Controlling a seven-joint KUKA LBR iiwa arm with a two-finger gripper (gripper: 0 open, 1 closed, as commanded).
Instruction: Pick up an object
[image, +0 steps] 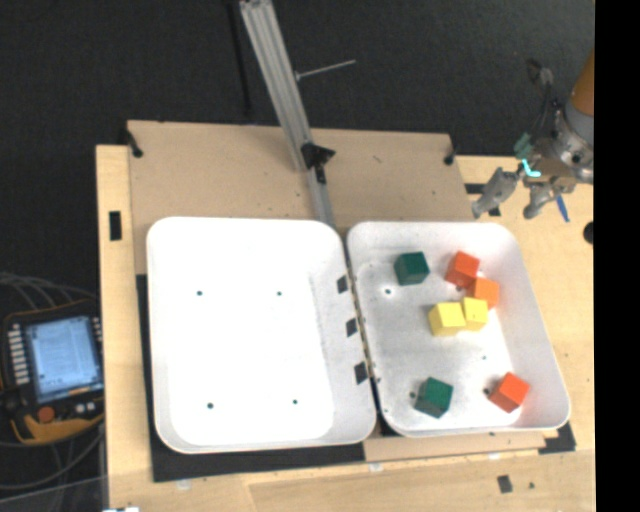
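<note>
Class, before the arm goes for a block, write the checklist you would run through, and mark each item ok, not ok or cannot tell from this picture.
1. Blocks lie in the right bin: ok, seven of them.
2. Gripper holds nothing: ok, fingers spread, nothing between them.
3. Gripper is above a block: not ok, it hangs past the bin's far right corner.
4. A block stands alone for an easy grasp: ok, the near green block and the near orange block have room around them.
5. The yellow blocks are separable: not ok, they touch each other.
6. Height of gripper over the bench: cannot tell.
</note>
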